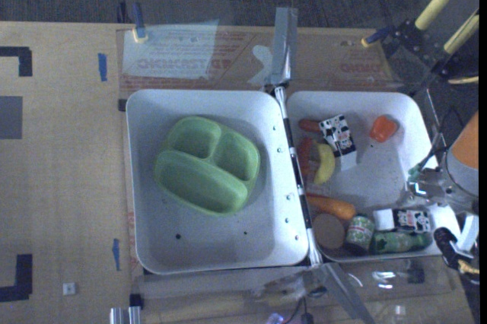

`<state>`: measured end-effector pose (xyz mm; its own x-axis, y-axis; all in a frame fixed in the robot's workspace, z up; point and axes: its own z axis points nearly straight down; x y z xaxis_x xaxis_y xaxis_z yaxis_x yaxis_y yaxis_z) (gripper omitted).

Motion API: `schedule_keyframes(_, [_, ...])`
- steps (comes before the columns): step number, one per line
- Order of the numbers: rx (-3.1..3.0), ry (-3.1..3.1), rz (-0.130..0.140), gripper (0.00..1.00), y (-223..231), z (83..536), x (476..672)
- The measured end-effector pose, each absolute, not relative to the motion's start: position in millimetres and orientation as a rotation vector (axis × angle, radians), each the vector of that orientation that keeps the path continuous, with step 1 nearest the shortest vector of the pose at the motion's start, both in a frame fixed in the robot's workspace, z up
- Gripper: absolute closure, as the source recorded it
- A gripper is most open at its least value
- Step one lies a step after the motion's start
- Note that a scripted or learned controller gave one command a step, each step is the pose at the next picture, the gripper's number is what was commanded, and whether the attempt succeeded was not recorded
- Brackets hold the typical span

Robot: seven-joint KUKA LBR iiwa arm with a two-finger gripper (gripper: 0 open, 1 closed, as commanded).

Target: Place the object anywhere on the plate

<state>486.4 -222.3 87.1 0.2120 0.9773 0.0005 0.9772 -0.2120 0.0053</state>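
Grey arm (466, 185) (orange band above)

Bench (61, 185) before me, tan, spanning the frame. Two white bins rest on it side by side: left bin (152, 239) at centre, right bin (403, 106) at right. Blue tape strips (102, 66) at upper left.

Left white bin (152, 231): divided green plastic plate (207, 163) sits upper-centre, bare floor all round it. Right white bin (396, 106): food items crowd left wall and front edge; middle floor open.

Green plate (207, 164); black-and-white patterned carton (338, 135)
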Motion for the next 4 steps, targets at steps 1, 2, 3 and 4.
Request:
schedule_keyframes(1, [2.753, 1.502, 0.007, 1.0, -190.9, 87.4, 481.7])
schedule_keyframes(2, [3.006, 0.912, 0.005, 1.0, -206.2, 86.8, 492.2])
schedule_keyframes(3, [3.13, 0.331, 0.011, 1.0, -219.1, 86.8, 483.9])
schedule_keyframes(4, [2.986, 1.017, 0.002, 1.0, -218.9, 86.9, 480.3])
